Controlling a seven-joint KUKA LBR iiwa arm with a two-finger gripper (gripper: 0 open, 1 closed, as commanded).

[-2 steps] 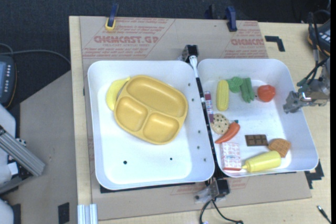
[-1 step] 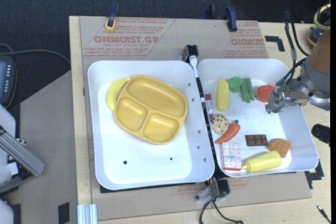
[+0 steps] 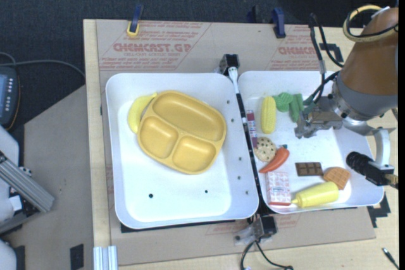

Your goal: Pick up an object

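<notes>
My gripper (image 3: 308, 126) hangs low over the back half of the right bin (image 3: 354, 202), reaching in from the right. A green toy (image 3: 288, 102) lies just to its upper left, partly behind it, and a yellow corn cob (image 3: 269, 114) lies further left. Nearer the front lie a chocolate-chip cookie (image 3: 264, 148), a red-orange chili (image 3: 276, 160), a brown chocolate bar (image 3: 309, 168), an orange waffle piece (image 3: 337, 176), a yellow bottle (image 3: 314, 195) and a red-and-white packet (image 3: 278, 188). Nothing appears lifted off the bin floor.
In the left bin (image 3: 126, 199), a yellow divided plate (image 3: 182, 131) rests on a yellow banana-like piece (image 3: 135, 114). A thin dark stick (image 3: 242, 116) runs along the rim between the bins. Blue clamps (image 3: 277, 21) hold the board's far edge.
</notes>
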